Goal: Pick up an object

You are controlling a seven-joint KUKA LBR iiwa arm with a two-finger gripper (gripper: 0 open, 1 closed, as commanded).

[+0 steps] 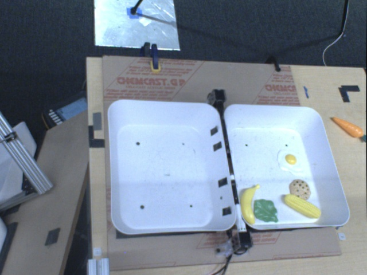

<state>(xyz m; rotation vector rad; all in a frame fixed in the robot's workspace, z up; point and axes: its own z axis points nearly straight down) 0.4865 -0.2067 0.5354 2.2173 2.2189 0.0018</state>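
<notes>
White plastic is noted for both shallow bins, set side by side on a brown cardboard sheet (172, 79) over the bench. All candidate objects are grouped in the near part of the right-hand bin (321, 153), toward its front edge. A yellow curved toy banana (248, 204) is seen close against the wall nearest the divider, with a flat green leafy toy piece (266, 211) touching or just beside it on its right. A yellow toy corn cob (302, 206) lies tilted further right, and a round tan toy cookie (299, 188) sits just behind it, apparently touching. A white toy fried egg with a yellow yolk (289, 160) lies apart from these, nearer the bin's middle. The left-hand bin (123, 153) is recorded beside it. An orange toy carrot (347, 126) rests outside the bins on the bench, at the right.

Finger state cannot be told, since arm and gripper are outside the frame.

Step judged: the pick is not yet begun; nothing is lifted and target selection is still open. For the next move, a descent into the right-hand bin is called for. The corn cob is judged a fair target, its long sides being mostly free; the banana is hampered by the wall, and the egg and leaf look too flat for a sure grip.
</notes>
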